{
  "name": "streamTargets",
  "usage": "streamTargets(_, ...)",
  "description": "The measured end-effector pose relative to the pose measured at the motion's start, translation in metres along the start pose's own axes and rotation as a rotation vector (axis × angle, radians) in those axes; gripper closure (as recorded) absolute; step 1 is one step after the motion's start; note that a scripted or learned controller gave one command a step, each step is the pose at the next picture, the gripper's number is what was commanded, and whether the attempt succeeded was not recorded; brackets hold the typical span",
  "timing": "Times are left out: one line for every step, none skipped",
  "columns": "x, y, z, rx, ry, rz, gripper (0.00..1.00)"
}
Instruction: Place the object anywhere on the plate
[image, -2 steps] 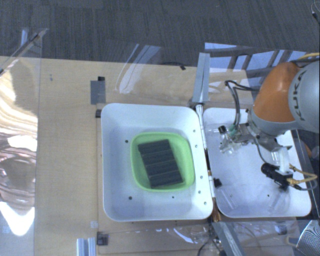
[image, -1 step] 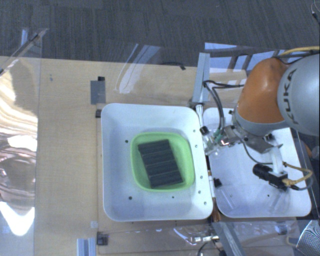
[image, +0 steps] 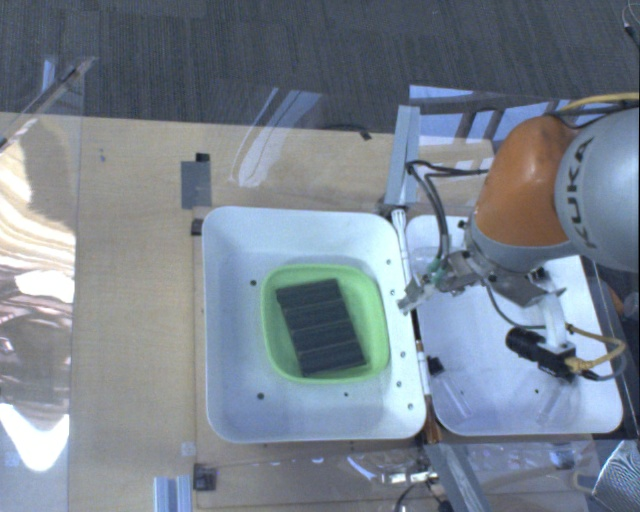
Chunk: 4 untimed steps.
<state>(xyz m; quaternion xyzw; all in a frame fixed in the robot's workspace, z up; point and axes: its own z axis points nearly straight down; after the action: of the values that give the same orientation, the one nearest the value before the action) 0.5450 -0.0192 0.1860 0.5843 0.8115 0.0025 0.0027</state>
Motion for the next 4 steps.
streamTargets(-0.019, -0.036, 0.001, 0.002, 0.0, 0.029, 0.0)
streamTargets(0.056, 0.016, 0.0, -0.001, 0.0, 0.018, 0.0)
streamTargets(0.001, 0.021, -0.009, -0.002, -0.001, 0.064, 0.0)
streamTargets(0.011, -0.03, -0.024, 0.002, 0.0, 0.092, 0.0)
